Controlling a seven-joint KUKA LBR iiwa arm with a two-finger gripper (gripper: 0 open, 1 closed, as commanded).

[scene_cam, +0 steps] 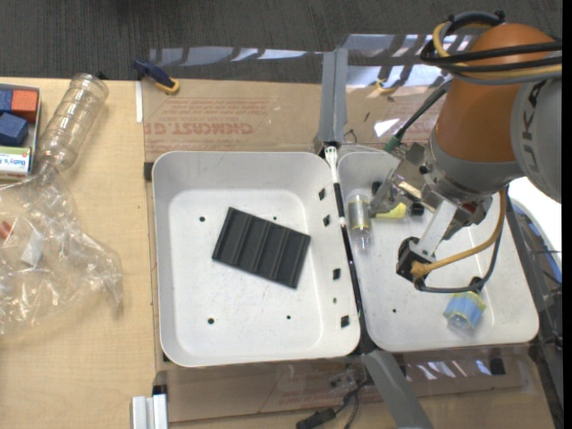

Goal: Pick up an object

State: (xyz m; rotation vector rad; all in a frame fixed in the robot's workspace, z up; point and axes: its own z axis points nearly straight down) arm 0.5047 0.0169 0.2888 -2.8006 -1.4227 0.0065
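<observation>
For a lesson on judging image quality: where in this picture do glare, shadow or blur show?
Camera view: bluish-white glare streaks the cardboard behind the bins; the ribbed black panel in the left bin is sharp, with a thin shadow; the blue object in the right bin is slightly soft.

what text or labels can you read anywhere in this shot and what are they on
"CHEMCEST" (best reading), faint red print, upside down on the cardboard sheet behind the bins; the smaller lines beside it are too blurred to read.
Letters on the arm's grey housing are cut off at the edge, not readable.
Label on the box of blocks: too small to read.
</observation>
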